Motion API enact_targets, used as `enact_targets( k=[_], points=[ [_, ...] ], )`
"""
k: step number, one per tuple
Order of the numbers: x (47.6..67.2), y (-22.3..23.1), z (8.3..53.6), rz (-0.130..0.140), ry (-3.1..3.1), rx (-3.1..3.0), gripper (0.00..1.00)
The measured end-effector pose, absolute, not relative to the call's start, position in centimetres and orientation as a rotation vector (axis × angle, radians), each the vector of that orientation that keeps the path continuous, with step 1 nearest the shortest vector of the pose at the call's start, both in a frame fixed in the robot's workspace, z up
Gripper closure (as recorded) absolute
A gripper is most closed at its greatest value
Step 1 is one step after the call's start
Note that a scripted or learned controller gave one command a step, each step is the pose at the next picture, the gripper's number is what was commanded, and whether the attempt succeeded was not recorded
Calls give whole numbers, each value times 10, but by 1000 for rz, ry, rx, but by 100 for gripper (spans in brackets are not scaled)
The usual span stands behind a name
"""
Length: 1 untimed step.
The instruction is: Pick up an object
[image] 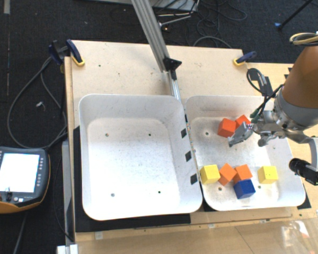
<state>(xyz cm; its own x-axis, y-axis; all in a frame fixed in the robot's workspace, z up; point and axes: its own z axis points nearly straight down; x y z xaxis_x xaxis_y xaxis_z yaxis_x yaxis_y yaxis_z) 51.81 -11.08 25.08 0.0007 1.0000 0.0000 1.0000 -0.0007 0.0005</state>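
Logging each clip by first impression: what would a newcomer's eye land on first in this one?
Probably the coloured blocks in the right bin: two orange cubes near its middle, and a yellow cube, two more orange ones, a blue cube and another yellow cube along its near side. Next, the gripper right beside the upper orange pair, while the left bin shows only white floor.

Grey arm [302, 97] reaching from the right, gripper [240, 135] low, leftward.
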Motion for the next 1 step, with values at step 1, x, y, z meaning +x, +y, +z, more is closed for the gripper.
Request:
enact_targets(
  k=[1],
  points=[
    [561, -76, 211, -1, 2230, 2215, 0]
  ],
)
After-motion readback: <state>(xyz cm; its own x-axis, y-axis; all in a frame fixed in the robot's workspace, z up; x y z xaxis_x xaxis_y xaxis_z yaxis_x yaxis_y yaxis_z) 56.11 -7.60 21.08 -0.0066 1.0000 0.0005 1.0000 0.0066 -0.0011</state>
